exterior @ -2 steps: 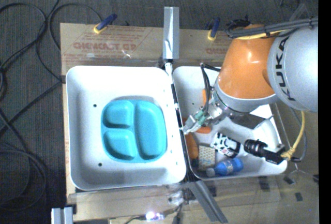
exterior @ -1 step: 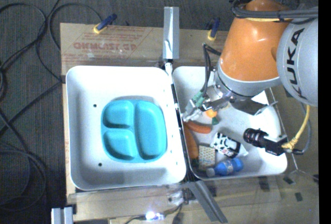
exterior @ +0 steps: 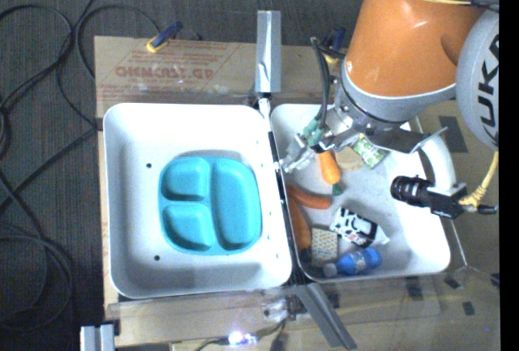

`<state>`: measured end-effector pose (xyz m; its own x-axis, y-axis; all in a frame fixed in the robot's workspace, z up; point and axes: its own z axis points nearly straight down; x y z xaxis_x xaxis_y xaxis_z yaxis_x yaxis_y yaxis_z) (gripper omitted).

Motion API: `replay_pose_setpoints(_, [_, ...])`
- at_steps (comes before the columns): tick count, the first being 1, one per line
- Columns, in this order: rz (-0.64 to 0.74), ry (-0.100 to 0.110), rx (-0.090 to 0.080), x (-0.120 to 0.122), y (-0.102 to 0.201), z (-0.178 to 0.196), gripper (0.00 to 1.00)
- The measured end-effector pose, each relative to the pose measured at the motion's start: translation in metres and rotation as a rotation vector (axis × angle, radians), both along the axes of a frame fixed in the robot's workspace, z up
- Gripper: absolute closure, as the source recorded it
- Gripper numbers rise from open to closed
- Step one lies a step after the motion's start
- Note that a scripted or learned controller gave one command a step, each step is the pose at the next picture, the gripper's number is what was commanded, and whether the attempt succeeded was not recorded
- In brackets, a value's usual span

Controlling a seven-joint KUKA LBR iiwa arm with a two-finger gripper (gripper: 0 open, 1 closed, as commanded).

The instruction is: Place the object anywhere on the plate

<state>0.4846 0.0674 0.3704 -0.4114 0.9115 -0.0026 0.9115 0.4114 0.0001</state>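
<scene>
A blue divided plate (exterior: 212,203) lies in the middle of the left white bin (exterior: 130,130). My gripper (exterior: 315,151) hangs over the upper left part of the right bin (exterior: 434,248), close to the wall shared by the two bins. A small orange carrot-shaped object (exterior: 329,169) sits right at the gripper's lower tip, touching or just under it; the view does not show whether it is held. The big orange and grey wrist covers the bin's far side.
Lower in the right bin lie a reddish sausage-like piece (exterior: 310,197), a black-and-white item (exterior: 354,225), a tan waffle-like piece (exterior: 323,241) and a blue bottle (exterior: 357,262). A black cylinder (exterior: 413,190) juts from the arm. A metal bar (exterior: 268,49) stands behind the bins.
</scene>
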Motion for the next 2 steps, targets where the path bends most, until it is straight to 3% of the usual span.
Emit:
replay_pose_setpoints(1, [0.063,0.000,-0.001,0.000,-0.007,-0.001,1.00])
replay_pose_setpoints(2, [0.171,0.000,0.000,0.000,-0.033,0.033,1.00])
